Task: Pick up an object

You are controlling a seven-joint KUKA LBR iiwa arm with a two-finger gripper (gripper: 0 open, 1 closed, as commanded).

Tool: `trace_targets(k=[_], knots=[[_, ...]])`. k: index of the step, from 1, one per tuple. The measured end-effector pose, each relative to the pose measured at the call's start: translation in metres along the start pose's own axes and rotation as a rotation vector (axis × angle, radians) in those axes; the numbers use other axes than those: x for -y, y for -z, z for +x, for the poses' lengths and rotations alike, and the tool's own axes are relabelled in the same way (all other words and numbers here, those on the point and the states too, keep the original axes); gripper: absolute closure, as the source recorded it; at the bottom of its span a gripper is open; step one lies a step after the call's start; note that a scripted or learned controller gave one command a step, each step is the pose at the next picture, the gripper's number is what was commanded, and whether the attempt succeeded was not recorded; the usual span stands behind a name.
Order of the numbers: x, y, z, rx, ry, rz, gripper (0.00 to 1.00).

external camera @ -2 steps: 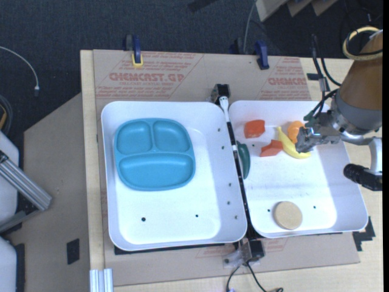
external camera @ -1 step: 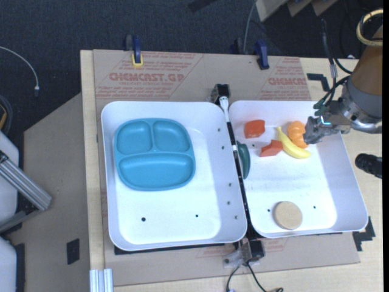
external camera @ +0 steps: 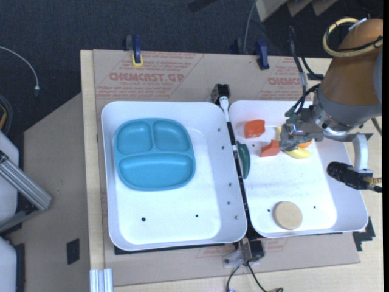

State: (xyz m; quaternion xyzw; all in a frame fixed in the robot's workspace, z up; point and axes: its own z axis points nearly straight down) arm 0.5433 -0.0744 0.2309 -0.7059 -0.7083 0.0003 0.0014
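In the right bin (external camera: 304, 181), my gripper (external camera: 290, 140) hangs low over a small cluster of objects near the bin's far side. Right under it lie a yellow piece (external camera: 299, 154) and a red-orange wedge (external camera: 269, 149). An orange block (external camera: 254, 128) sits a little to the left of the gripper. A dark green object (external camera: 244, 159) rests against the bin's left wall. A round tan disc (external camera: 287, 215) lies near the front of the same bin. The arm's grey and orange wrist covers the gripper's upper part.
The left bin (external camera: 173, 224) holds a blue divided plate (external camera: 155, 153) in its far half. A black fixture (external camera: 352, 175) juts in at the right bin's right edge. Clamps (external camera: 137, 48) hold the board at the back.
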Motion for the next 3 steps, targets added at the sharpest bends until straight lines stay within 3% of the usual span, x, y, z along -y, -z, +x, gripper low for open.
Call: trace_targets(k=[3], knots=[[0.021,-0.004,0.15,0.001,0.0,0.0,1.0]])
